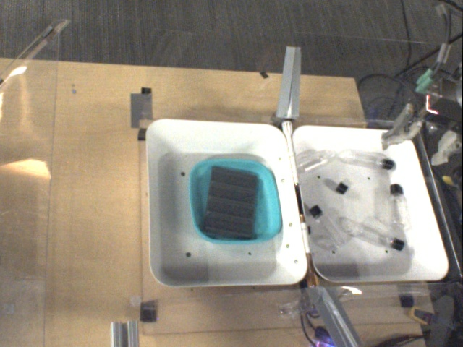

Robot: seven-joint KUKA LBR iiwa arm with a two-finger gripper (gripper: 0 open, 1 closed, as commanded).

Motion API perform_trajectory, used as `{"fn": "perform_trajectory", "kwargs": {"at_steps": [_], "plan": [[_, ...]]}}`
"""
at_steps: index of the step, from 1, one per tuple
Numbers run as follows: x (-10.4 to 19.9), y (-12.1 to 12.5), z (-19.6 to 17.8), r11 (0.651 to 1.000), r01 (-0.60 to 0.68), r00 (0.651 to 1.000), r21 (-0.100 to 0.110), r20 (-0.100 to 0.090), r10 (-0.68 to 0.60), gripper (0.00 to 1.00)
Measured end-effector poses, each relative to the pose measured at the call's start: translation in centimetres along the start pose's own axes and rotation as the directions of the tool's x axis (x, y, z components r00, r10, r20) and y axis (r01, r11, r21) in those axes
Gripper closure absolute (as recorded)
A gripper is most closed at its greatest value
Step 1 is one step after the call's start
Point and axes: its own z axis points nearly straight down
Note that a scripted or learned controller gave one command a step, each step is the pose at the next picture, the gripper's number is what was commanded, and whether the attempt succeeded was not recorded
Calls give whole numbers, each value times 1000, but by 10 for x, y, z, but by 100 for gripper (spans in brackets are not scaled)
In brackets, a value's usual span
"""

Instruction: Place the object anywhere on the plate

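Dark grey ribbed block (231, 202) lay flat on the teal plate (270, 194), roughly centred, long side running near-to-far with a slight skew, and teal rim showed on all four sides. Ridges ran across its top, about four bands. The plate sat on the floor of the left bin (165, 223), a bit toward the wall it shares with its neighbour, with white floor showing around it, widest on the left and near sides. Right bin (428, 255) touched the left one along that middle wall and held a scatter of clear plastic tubes (362, 230) with black caps (396, 191). I counted five caps, spread from the far side to the near right corner. The tube bodies were see-through against the white, so exact outlines and the tube count were hard to tell. A grey metal bar (291, 85) stood at the far end of the seam between the bins. Both bins sat on the tan wood table (79, 215), with small dark brackets (145, 96) near the left bin's outer corners. The tool (402, 127) looked to be the grey piece over the far right corner of the right bin, among cables, well apart from block and plate. Couldn't tell its state.
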Motion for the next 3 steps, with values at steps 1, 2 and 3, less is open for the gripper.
{"fn": "perform_trajectory", "kwargs": {"at_steps": [1, 2, 3], "plan": [[-63, 14, 1, 1000, 2, 1000, 2, 3, -2, 0], [-120, 33, 2, 999, -50, 999, 3, 5, 50, 0], [-117, 32, 2, 983, -183, 983, 3, 5, 183, 0]]}}
